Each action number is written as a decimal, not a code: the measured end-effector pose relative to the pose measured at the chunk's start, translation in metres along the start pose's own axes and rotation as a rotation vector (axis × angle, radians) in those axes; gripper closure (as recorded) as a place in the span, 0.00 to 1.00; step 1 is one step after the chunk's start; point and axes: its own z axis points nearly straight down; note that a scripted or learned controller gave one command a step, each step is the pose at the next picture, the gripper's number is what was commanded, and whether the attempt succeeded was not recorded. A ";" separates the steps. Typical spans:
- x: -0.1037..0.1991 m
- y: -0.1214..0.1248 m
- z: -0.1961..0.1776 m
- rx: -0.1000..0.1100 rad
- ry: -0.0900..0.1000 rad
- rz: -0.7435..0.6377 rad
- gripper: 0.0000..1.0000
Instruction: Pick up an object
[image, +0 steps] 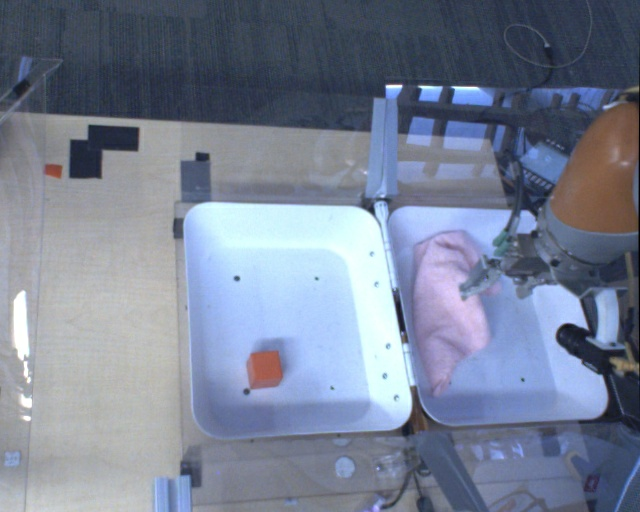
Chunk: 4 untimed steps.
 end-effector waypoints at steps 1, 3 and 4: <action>-0.021 0.074 0.124 -0.007 -0.001 -0.038 0.00; 0.005 0.080 0.082 -0.004 -0.001 -0.039 0.00; -0.074 0.070 0.127 -0.016 -0.005 -0.072 0.00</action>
